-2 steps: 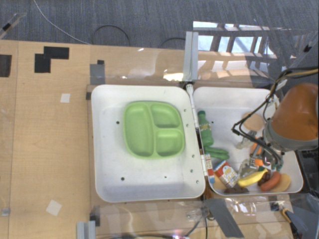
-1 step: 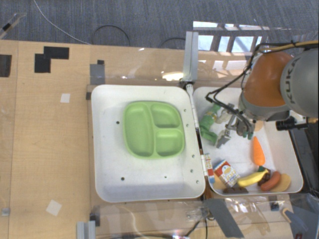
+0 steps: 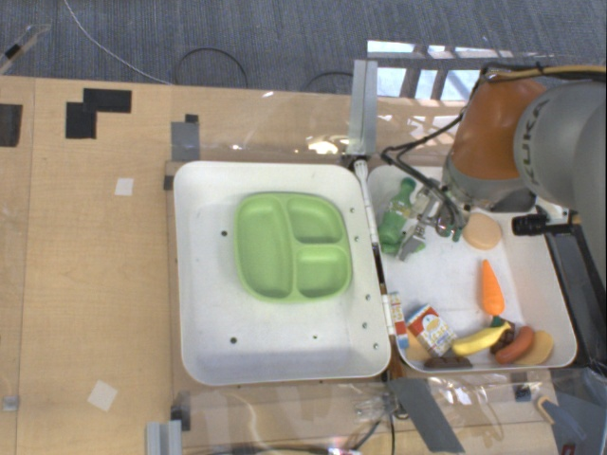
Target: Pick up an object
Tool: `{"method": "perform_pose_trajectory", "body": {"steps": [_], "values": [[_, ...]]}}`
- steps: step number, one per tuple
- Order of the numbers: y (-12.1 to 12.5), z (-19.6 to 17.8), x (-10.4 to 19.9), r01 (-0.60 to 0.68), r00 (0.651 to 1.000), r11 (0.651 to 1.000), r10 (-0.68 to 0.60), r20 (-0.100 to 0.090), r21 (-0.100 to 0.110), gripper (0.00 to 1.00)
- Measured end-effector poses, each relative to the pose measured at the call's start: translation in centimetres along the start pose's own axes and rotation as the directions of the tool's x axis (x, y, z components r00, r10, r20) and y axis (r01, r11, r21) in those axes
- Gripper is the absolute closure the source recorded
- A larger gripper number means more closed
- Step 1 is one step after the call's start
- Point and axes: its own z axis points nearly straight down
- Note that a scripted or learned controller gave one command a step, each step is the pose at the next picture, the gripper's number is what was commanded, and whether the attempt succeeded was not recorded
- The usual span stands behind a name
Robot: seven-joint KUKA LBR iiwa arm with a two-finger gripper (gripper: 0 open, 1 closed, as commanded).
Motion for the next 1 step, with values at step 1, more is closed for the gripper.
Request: {"method": "perform_pose_trajectory", "body": {"steps": [1], "values": [[0.96, -0.01, -2.41, -0.104, 0.995, 0.995, 0.104, -0.012, 0.004, 0.0]]}}
